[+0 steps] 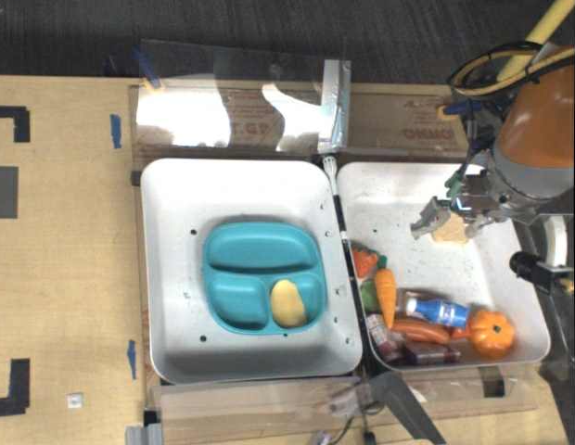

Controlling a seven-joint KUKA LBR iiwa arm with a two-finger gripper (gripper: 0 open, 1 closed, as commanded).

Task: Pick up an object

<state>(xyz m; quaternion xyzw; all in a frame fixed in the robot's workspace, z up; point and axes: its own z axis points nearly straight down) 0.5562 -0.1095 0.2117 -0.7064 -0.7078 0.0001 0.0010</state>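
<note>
- One pincer (447,214) hangs over the far part of the right bin (408,188); its two fingers stand apart, one grey tip pointing left, with nothing between them.
- One small tan block (450,234) lies on the bin floor just below the pincer, partly hidden by it; whether they touch cannot be told.
- Nearer the camera than the pincer, a heap of things lies along the bin's front edge, well apart from it:
  - one orange carrot (386,295), standing on end, below and left of the pincer;
  - one red-orange piece (364,262) and one green piece (370,296) just left of the carrot;
  - one bottle (438,309) with a blue band, lying on its side, right below the pincer;
  - one red sausage-like thing (418,329) under the bottle;
  - one small orange pumpkin (490,334), below and right of the pincer.
- Two white bins in all: the left bin (167,248) lies well left of the pincer.
- One teal tray (255,248) with three wells sits in the left bin.
- One yellow potato-like thing (287,303) rests in the tray's near right well.
- The arm's orange band (538,133) shows up and right of the pincer.
- The counter (56,248) is brown board.
</note>
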